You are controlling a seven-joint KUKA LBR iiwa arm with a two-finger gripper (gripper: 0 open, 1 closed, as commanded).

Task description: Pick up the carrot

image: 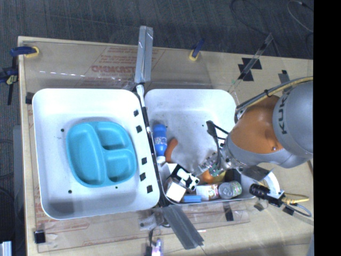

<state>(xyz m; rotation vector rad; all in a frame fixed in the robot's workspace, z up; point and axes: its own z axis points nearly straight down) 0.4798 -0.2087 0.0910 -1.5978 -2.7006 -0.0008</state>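
Note:
The carrot [170, 150] is a small orange piece in the right bin [186, 103], lying against a plastic bottle with a blue label [159, 138] near the bin's left wall. My gripper [216, 163] hangs low over the front right part of that bin, to the right of the carrot and well apart from it. It is above a heap of small items, and the grey wrist with its orange band [254, 134] covers much of it. Nothing can be seen held in it.
The heap at the right bin's front holds a black-and-white item [180, 179], another orange item [209, 177], a metal can [229, 190] and a blue piece [194, 199]. A thin black object [212, 129] lies mid-bin. A blue divided tray [101, 153] fills the left bin [48, 105].

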